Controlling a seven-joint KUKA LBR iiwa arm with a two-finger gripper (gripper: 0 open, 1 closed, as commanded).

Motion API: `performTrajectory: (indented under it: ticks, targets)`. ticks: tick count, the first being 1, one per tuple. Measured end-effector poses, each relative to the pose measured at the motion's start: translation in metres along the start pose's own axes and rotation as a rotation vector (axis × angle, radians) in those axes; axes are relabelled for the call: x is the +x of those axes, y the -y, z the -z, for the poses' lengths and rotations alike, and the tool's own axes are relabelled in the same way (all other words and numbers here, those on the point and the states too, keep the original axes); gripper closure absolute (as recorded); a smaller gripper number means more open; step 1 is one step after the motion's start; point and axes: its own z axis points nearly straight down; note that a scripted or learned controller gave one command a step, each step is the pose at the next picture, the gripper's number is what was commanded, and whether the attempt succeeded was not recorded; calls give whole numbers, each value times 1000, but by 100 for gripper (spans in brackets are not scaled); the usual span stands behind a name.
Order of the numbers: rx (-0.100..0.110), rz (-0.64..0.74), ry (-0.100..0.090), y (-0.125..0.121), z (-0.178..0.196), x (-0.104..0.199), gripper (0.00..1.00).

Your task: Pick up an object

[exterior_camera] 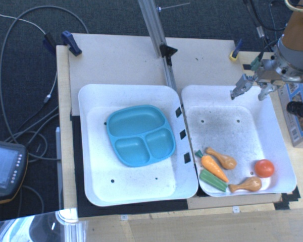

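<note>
Grey metal fingers of the gripper [250,88] stood spread apart and held nothing, poised above the far right corner of the right bin [270,116]. Every candidate object lay toward the near end of that bin, well apart from the gripper: an orange carrot [214,167] with its long axis running from far left to near right, a green piece [212,180] just beside it and roughly parallel, two tan drumsticks [222,159] [246,185], and a red tomato [264,168] at near right. In the left bin [93,150] rested a blue divided plate [140,135].
</note>
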Motion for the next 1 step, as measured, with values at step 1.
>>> performTrajectory:
  ticks: [1]
  targets:
    - [0,1,0,0,0,0,0]
